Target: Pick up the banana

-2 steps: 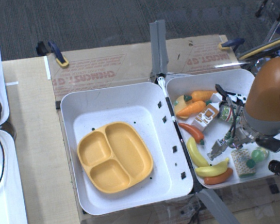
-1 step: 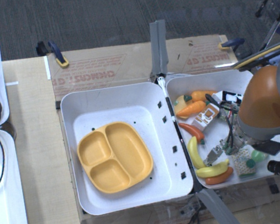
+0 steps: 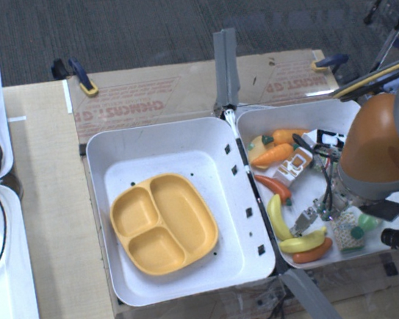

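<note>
Item: arm (image 3: 375,143), reaching into the right bin (image 3: 304,111); its jaws (image 3: 324,210) hang over the clutter, and we cannot tell whether they are apart or together, since the wrist hides them.

Item: banana (image 3: 276,216), lying upright along the bin's left wall. A second yellow piece (image 3: 304,241) lies just below it, possibly another banana.

Step in hand: the approach, as we judge it; nothing appears lifted. The next move calls for shifting left and lowering squarely over the fruit.

Neighbours: red pepper (image 3: 274,185) just above the banana; two carrots (image 3: 273,154) further up; a red piece (image 3: 312,253) touching the lower yellow one; a small box (image 3: 293,165). These crowd the grasp.

Left bin (image 3: 109,153): yellow divided plate (image 3: 164,223), well apart.
</note>
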`<state>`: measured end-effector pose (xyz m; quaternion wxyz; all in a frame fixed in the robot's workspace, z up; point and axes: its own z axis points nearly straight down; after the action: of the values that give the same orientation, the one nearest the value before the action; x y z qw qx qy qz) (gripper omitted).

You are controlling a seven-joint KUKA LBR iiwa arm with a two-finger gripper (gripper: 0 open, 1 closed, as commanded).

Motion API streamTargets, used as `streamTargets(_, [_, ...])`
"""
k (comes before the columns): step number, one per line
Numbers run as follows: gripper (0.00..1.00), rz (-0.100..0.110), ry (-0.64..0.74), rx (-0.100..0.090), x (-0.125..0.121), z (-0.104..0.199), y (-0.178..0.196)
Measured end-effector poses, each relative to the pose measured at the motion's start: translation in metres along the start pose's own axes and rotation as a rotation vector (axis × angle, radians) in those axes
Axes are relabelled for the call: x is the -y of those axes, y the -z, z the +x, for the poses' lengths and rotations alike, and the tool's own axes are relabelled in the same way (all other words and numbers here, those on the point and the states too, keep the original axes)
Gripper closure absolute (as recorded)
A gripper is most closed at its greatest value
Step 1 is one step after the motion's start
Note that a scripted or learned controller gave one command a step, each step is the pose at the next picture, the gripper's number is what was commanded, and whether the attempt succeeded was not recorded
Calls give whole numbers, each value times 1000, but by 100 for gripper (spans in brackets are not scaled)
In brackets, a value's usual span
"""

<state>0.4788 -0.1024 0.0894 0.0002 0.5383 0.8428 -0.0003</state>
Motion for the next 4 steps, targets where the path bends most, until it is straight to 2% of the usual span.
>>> streamTargets(4, [0,0,0,0,0,0,0])
